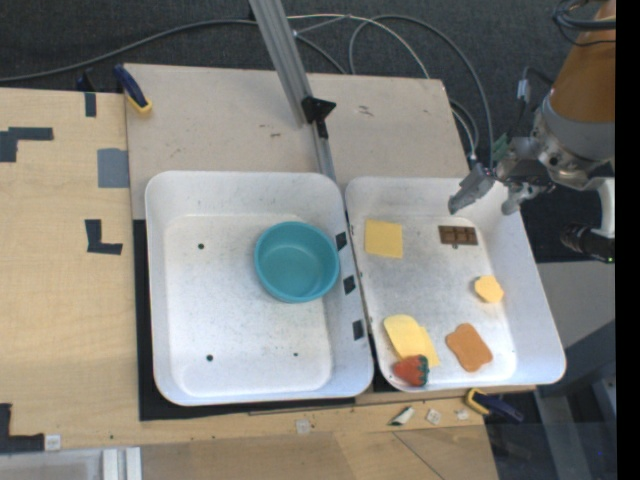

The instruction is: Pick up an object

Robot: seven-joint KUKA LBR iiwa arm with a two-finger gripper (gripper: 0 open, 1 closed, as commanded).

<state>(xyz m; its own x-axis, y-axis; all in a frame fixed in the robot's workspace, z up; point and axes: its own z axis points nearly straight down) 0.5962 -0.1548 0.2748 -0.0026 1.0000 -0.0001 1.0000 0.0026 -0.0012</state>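
My gripper [490,199] hangs over the far right corner of the right bin [530,298], open, with nothing between its fingers. Just below and left of it lies a small brown chocolate piece [458,235]. A yellow cheese square [384,239] lies at the bin's far left. A small yellow chunk [488,289] rests near the right wall. At the near end are a pale yellow piece [408,335], an orange biscuit-like piece [468,347] and a red strawberry [410,371].
A teal bowl [295,260] stands in the left bin [180,268], near its right wall. A slanted metal pole [285,53] rises behind the bins, with cables [420,38] trailing across the board toward the arm.
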